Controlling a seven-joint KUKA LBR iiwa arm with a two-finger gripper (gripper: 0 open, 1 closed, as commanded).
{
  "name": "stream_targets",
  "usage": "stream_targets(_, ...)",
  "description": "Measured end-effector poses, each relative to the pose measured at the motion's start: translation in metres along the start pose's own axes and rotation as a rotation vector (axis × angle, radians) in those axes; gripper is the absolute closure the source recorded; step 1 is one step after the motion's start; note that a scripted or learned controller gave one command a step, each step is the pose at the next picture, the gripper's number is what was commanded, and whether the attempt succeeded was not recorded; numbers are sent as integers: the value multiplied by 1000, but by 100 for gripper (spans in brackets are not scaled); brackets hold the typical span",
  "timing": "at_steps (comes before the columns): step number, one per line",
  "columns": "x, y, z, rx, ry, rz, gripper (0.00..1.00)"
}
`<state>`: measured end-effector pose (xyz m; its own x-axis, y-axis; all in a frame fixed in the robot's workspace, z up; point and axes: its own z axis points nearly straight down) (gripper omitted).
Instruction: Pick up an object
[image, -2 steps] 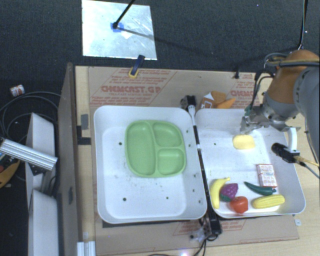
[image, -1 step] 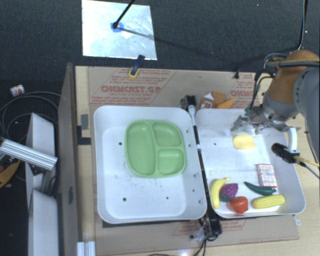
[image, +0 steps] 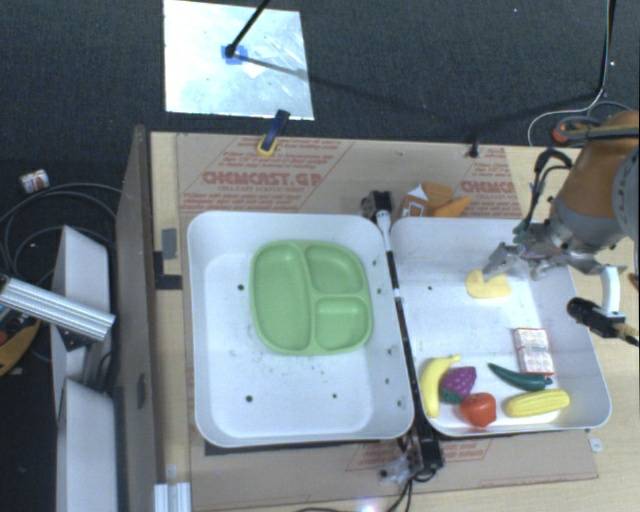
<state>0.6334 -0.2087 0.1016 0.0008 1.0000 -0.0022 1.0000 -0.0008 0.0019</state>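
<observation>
Yellow slice (image: 489, 286) lies in the right bin (image: 600, 405) under the end effector (image: 528, 258), its state hidden from me; nothing looks lifted yet.

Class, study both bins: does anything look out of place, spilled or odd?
Nothing is spilled or damaged. The green tray lies flat in the left bin. In the right bin, most toys crowd the near edge, while a yellow piece lies alone by the end effector. An orange item lies outside the bins, behind them.
</observation>
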Motion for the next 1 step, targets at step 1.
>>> stream_targets(1, 50, -9, 11, 2, 3, -7, 0)
